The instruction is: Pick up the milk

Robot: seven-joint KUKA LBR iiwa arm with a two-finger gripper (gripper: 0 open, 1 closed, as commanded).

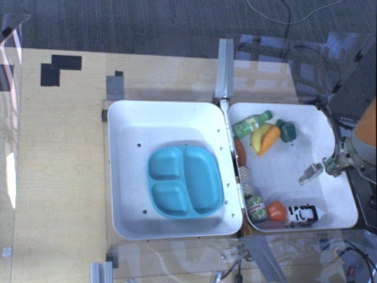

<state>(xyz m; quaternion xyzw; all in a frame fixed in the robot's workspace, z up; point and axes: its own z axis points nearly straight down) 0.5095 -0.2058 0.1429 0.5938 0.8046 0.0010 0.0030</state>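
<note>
The gripper (307,176), apparently open and holding nothing, hovers over the right bin (347,217); it should swing toward the milk carton (303,214) lying at the bin's near edge, then descend squarely.

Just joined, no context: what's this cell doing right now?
A KUKA arm reaches in from the right, its gripper over bare floor of the right bin, holding nothing. The milk, a black-and-white carton, lies untouched near that bin's front edge, beside a tomato. A green bottle, banana and carrot cluster at the back. The left bin holds a blue divided tray.
</note>
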